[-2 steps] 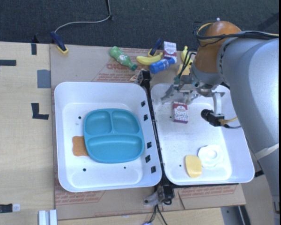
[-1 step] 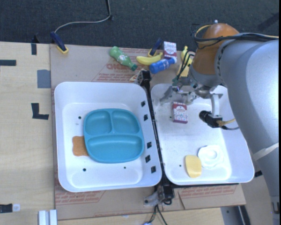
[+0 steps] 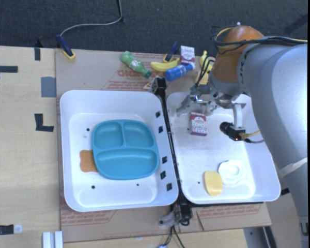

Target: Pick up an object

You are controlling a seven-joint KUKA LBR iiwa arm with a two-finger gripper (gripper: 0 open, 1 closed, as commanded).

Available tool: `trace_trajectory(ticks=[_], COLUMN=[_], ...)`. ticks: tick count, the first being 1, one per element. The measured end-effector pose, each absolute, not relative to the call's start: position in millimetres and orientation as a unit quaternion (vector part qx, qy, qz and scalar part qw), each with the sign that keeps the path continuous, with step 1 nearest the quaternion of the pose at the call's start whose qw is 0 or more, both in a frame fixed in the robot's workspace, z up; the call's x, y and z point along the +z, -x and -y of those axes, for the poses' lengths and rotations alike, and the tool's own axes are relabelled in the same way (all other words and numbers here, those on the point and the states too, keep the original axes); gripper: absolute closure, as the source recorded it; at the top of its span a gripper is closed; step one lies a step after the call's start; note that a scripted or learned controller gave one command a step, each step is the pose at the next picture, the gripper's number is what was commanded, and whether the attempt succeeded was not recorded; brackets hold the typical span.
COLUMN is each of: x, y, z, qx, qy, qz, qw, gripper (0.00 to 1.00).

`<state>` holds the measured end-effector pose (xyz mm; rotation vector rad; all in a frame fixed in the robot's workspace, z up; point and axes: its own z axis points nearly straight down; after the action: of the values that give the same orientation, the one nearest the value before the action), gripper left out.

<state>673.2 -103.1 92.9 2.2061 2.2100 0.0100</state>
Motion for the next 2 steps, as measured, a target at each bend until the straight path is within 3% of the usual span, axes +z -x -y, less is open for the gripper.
trace_trajectory(ticks=[1, 2], x=[102.9, 102.6], y=[-673.6, -673.4], z=[103.3, 103.3], qx=[0.0033, 0.003], qy=[-0.706, -0.706], qz=[-0.708, -0.708], qw=[0.01, 0.01], gripper=[1.0, 0.0])
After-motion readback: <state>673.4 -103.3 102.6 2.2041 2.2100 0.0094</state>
